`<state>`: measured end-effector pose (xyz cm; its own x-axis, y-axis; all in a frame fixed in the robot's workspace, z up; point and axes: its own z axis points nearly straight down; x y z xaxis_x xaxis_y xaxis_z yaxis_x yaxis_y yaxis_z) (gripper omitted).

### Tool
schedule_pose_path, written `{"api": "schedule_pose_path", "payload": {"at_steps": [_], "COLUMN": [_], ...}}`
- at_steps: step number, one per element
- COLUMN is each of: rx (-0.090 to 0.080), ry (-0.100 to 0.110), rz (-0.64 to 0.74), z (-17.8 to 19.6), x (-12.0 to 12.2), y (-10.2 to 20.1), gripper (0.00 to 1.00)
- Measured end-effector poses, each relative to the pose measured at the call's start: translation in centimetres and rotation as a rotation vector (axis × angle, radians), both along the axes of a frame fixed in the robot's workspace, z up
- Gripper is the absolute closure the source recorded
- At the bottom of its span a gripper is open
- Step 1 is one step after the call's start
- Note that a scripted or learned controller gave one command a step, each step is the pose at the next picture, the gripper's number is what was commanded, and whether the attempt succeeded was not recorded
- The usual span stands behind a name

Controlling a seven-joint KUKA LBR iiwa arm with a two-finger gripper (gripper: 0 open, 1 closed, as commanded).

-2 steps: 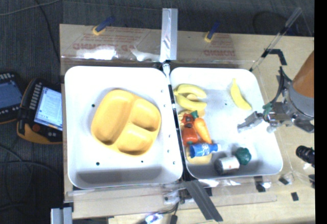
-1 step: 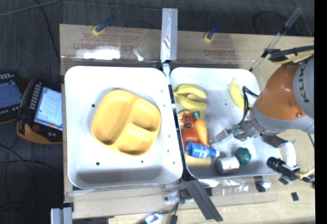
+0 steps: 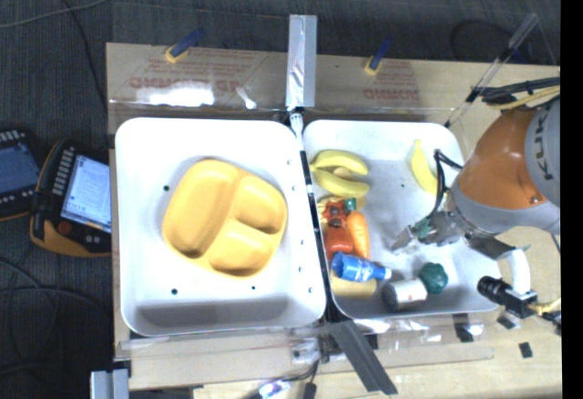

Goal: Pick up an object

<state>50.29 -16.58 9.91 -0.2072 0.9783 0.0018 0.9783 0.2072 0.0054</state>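
Arm's orange wrist band [image 3: 501,165] over the right bin [image 3: 387,138].
Gripper [image 3: 410,236] low over bare floor, whether jaws are apart or together I cannot tell; bananas [image 3: 340,172], carrot [image 3: 358,233], blue bottle [image 3: 358,270], green-capped cylinder [image 3: 414,288] lie nearby.

I see two white bins [image 3: 127,206]. The left one contains a yellow divided plate [image 3: 225,217]. The right one contains yellow bananas [image 3: 340,172], an orange carrot [image 3: 358,233], a blue bottle [image 3: 355,269] with a white cap, a green ball [image 3: 434,277] and a grey can [image 3: 404,294]. The arm [image 3: 506,174] is orange and grey.
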Motion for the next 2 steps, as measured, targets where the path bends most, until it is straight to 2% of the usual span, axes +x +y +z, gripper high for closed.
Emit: {"api": "schedule_pose_path", "payload": {"at_steps": [1, 2], "rx": [0.0, -0.004], "ry": [0.001, 0.003], "rz": [0.0, 0.09], "z": [0.0, -0.7], "x": [0.0, 7.6], "y": [0.0, 1.8], "gripper": [0.0, 0.0]}}
